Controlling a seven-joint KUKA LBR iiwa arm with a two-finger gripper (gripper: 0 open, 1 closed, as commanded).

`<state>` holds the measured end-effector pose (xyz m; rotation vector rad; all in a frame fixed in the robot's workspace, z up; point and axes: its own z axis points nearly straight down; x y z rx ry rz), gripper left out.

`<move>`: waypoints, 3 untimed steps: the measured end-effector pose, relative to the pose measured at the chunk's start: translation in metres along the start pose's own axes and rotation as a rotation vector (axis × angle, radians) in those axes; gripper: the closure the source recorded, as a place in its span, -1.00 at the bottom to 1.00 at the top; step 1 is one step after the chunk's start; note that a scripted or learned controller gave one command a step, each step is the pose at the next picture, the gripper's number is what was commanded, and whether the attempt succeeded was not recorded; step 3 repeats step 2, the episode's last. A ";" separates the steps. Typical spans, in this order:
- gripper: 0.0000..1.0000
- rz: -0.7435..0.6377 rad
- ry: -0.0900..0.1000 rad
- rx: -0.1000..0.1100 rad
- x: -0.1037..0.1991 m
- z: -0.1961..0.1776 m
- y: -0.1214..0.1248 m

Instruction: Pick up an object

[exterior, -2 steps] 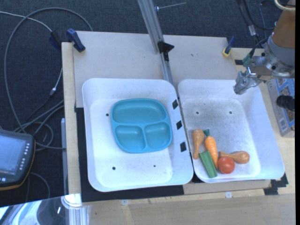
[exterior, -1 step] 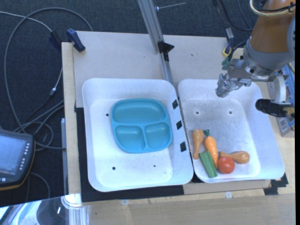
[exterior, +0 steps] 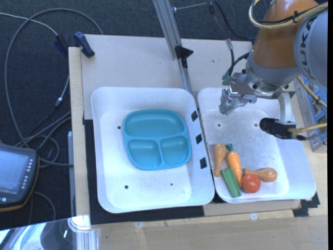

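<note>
Several toy vegetables lie in a cluster at the front of the right bin (exterior: 291,155): an orange carrot (exterior: 234,165), a green cucumber (exterior: 230,183), a red tomato (exterior: 251,183), a tan-orange piece (exterior: 220,157) and an orange squash-shaped piece (exterior: 266,175). My gripper (exterior: 227,106) hangs over the back left part of the right bin, well behind the vegetables and apart from them. I see nothing in it.
The left bin (exterior: 109,155) holds a blue divided plate (exterior: 156,138). A slanted metal pole (exterior: 169,22) runs down to the gap between the bins. Black clips (exterior: 199,138) sit along the left bin's right rim. The bench edge is close in front.
</note>
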<state>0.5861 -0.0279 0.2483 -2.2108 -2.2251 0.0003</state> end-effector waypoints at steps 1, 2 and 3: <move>1.00 0.001 -0.001 0.000 0.041 0.003 -0.023; 1.00 -0.001 0.000 -0.001 0.094 -0.003 -0.035; 1.00 -0.001 0.000 -0.001 0.094 -0.003 -0.035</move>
